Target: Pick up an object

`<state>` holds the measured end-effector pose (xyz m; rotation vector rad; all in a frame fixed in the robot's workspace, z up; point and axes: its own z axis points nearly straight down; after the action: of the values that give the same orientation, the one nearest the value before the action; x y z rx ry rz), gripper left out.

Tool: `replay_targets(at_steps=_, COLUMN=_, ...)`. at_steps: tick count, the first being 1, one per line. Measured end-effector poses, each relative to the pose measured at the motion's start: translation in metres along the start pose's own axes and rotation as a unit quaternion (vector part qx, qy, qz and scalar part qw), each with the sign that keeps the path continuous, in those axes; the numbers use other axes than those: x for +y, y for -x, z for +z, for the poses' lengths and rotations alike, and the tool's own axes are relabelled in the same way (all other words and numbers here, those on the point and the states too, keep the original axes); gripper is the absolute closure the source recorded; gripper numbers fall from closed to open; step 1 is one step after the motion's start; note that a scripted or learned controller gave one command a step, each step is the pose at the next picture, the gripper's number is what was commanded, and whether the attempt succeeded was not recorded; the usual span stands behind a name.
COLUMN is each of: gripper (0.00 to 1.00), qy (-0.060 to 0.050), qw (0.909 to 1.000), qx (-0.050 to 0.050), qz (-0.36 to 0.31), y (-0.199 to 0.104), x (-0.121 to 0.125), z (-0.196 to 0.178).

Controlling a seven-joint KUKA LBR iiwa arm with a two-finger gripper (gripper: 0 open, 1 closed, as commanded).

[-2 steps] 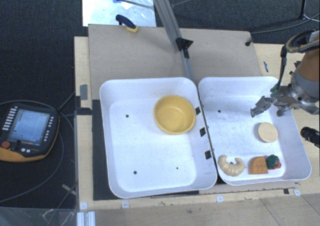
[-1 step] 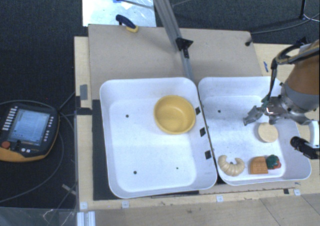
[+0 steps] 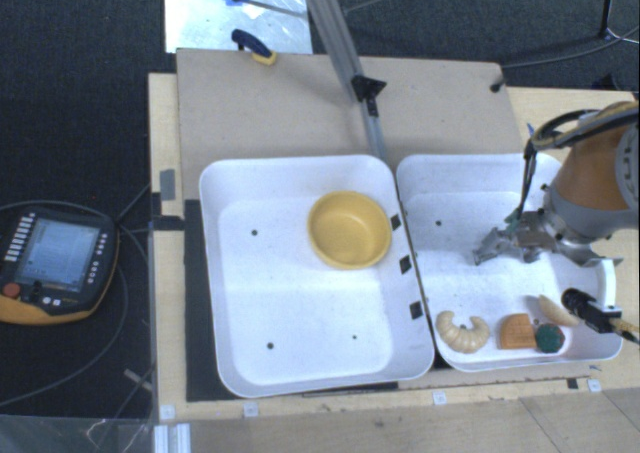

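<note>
The gripper (image 3: 497,244) hangs over the right bin (image 3: 452,181), at about 3 o'clock of the view; whether it is released or clenched, I cannot tell. The croissant-like piece (image 3: 463,330), orange block (image 3: 516,331) and green ball (image 3: 548,339) lie at its 6 o'clock. The yellow bowl (image 3: 348,229) sits in the left bin (image 3: 250,291).

Arm (image 3: 600,176) cut off at right edge

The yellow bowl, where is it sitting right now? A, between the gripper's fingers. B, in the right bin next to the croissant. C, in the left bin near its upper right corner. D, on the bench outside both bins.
C: the yellow bowl rests on the floor of the left bin, up near its upper right corner, apart from the gripper, which is over the right bin.
</note>
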<state>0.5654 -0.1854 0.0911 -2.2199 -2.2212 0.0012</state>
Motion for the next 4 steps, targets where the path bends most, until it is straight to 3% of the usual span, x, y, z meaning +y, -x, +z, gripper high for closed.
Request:
replay_targets(at_steps=1, gripper=1.00, qy=0.002, qw=1.0000, qx=-0.001, qz=0.000, y=0.001, x=0.001, z=-0.012)
replay_targets(at_steps=4, gripper=1.00, qy=0.003, qw=1.0000, qx=-0.001, qz=0.000, y=0.012, x=0.006, z=-0.155)
